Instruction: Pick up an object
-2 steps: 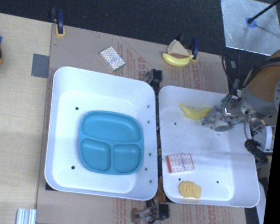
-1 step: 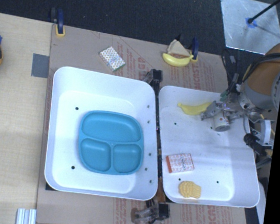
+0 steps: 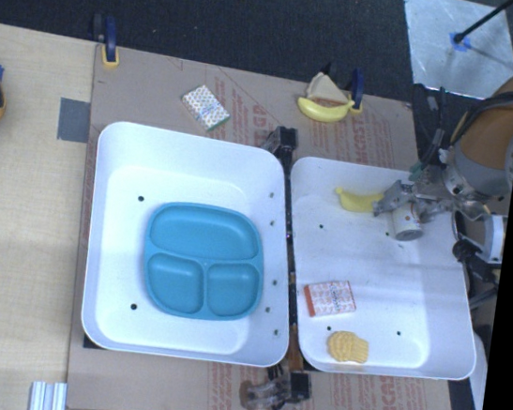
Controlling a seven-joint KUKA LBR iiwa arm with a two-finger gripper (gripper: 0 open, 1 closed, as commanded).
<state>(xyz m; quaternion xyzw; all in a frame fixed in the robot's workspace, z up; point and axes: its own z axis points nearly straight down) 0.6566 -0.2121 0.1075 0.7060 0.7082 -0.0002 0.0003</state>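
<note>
The pale wood-grain desk fills the lower and left frame, with a brown printed cardboard sheet laid flat under two shallow white plastic bins with rounded corners. The left bin holds a smooth blue plate with three compartments, set at its centre. The right bin carries the small things: a curved yellow banana-shaped toy at its upper middle, a flat rectangular red-and-white packet near its lower left, and a bumpy, rounded yellow cookie-like piece just below that, close to the bottom rim. The grey arm, with its orange band, enters at the upper right of the frame, and its metal pincer sits low over the right bin's upper part, just beside the banana toy's right end; I cannot tell how the pincer stands. Above the bins on the cardboard lie a second yellow banana-like shape and a small patterned square packet.
</note>
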